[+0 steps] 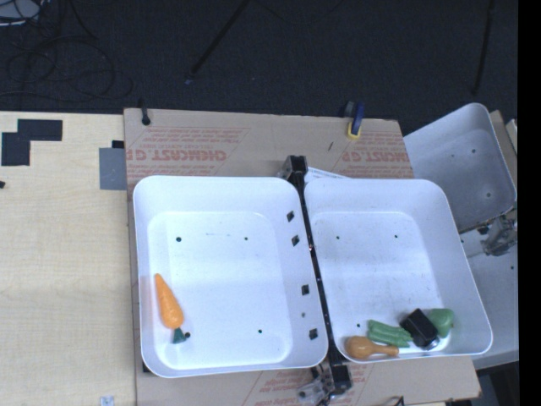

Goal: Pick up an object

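An orange toy carrot (168, 301) with a small dark green stem lies along the left wall of the left bin (211, 194), near its front corner. In the front right corner of the right bin (380, 194) several small things lie bunched together. A black block (420, 328) rests between a long green piece (388, 333) and a rounded green piece (442, 318). A tan-orange pear-shaped toy (368, 348) lies against the front wall beside them.
Both bins sit on a cardboard sheet (254, 146) on the light wooden bench (59, 269). A row of black clips (304, 260) runs along the seam between the bins. A grey metal plate (465, 159) stands at the right. A yellow and blue clamp (355, 122) grips the cardboard's back edge.
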Controlling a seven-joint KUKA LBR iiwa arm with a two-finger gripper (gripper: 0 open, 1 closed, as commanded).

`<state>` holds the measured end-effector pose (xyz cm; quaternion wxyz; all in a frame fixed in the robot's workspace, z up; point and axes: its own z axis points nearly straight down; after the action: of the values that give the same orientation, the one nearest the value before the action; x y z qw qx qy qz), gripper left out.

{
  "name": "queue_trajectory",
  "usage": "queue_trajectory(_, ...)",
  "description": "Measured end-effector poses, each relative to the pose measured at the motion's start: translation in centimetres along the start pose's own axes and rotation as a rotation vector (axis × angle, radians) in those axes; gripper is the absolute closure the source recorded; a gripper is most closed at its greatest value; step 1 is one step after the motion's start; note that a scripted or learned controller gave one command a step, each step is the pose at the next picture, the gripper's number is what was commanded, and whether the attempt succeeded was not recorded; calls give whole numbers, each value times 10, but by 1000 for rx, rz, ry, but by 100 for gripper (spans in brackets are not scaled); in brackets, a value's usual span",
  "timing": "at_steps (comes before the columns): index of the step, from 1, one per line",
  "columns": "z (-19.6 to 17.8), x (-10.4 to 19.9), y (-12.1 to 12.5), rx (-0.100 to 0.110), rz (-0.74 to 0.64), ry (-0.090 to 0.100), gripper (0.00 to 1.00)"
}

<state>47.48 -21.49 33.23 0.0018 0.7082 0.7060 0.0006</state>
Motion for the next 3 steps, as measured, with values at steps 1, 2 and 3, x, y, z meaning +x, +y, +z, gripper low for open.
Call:
queue_trajectory(1,-36,82,2,1,-12,3,100)
queue_trajectory(2,29,17,0,11,2,2,100)
queue_trajectory(3,58,2,36,6,-3,1,100)
